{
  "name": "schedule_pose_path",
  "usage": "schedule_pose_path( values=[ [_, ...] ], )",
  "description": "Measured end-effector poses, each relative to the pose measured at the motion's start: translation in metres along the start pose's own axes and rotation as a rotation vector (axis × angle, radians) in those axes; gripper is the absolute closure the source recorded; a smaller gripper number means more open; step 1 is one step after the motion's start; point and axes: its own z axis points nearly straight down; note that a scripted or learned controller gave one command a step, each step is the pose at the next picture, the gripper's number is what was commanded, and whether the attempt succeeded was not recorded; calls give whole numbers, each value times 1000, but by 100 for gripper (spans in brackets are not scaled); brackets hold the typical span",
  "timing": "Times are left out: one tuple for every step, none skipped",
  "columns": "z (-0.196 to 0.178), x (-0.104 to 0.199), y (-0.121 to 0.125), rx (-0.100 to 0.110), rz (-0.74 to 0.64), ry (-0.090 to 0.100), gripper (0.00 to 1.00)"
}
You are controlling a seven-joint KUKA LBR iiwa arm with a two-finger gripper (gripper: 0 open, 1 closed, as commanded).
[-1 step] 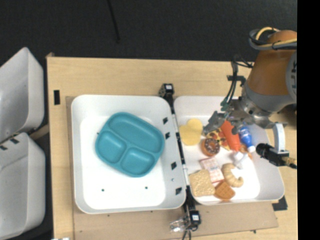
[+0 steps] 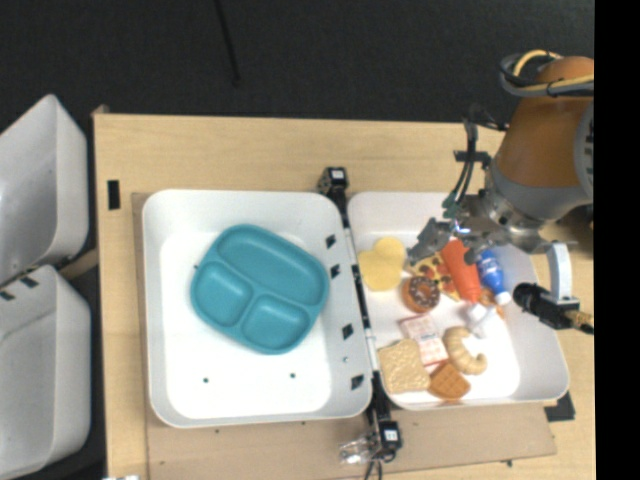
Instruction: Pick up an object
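pretty plain setup: a light wood desk (image 2: 240,153) sitting on a dark, almost black floor (image 2: 300,38), with a thin dark line running across it up top. off to the left are two white boxy things (image 2: 35,268), one behind the other. lighting is even, no harsh shadows.

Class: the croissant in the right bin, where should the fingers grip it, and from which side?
Probably from above, across the croissant's thick middle. It lies flat and curved, with the waffle close at its lower left and bare bin floor to its right, so that side gives the fingers room.
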Motion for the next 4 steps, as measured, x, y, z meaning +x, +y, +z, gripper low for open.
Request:
schedule_pose_path(
  values=[
    [49, 7, 0, 4, 3, 0, 0],
    [94, 7, -2, 4, 3, 0, 0],
    [140, 5, 2, -10, 3, -3, 0],
    [129, 1, 3, -13, 12, -7, 100]
  ],
)
